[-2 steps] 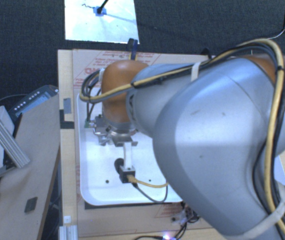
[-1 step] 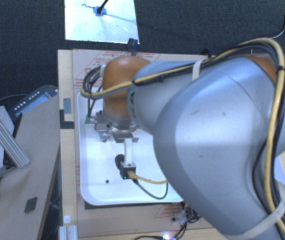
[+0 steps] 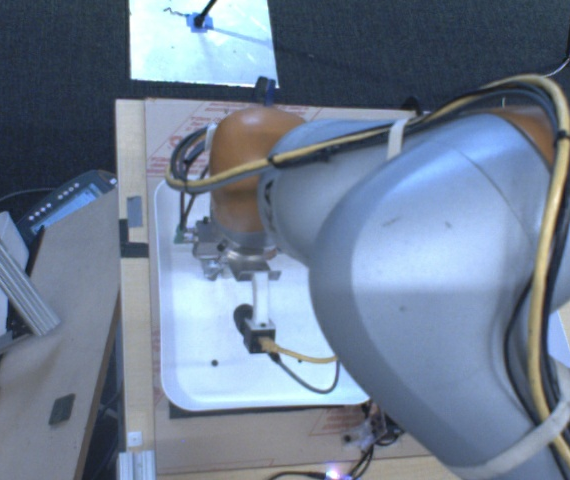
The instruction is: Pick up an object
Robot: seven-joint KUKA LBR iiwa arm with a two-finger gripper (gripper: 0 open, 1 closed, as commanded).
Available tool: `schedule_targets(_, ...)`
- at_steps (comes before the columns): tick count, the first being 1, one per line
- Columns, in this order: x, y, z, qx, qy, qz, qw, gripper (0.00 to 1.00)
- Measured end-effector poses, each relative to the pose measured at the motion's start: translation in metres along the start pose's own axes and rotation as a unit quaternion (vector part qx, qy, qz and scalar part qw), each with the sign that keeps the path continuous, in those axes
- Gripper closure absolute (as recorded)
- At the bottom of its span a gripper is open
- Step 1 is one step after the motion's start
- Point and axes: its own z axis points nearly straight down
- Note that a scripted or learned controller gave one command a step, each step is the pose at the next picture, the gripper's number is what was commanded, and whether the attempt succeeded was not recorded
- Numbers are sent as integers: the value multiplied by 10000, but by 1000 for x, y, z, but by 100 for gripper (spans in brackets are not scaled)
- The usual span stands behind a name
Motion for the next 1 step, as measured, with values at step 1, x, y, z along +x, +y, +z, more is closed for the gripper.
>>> schedule_targets(1, 5, -12, 1, 15, -6, -9, 10000, 100)
